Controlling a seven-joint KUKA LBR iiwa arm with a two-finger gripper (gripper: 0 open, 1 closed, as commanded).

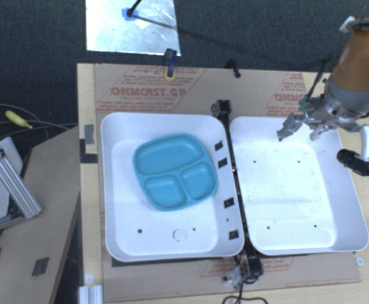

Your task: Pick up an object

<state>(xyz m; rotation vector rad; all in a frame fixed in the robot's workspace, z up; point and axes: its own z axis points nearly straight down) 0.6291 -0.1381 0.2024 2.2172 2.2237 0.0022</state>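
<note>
A blue three-compartment plate (174,171) lies flat in the middle of the left bin (110,189). My gripper (301,130) hangs over the far edge of the right bin (346,211), well to the right of the plate. Its two fingers are spread open and nothing is between them. The grey wrist and orange band rise up to the right of it. A faint small round shape (180,235) sits on the left bin's floor near the front wall; I cannot tell what it is.
Black clips (227,182) run along the seam between the bins. Brown cardboard (146,87) lies under both bins. A shiny foil sheet (134,18) and a yellow clamp (170,65) are at the back. Aluminium framing (4,170) stands at the left.
</note>
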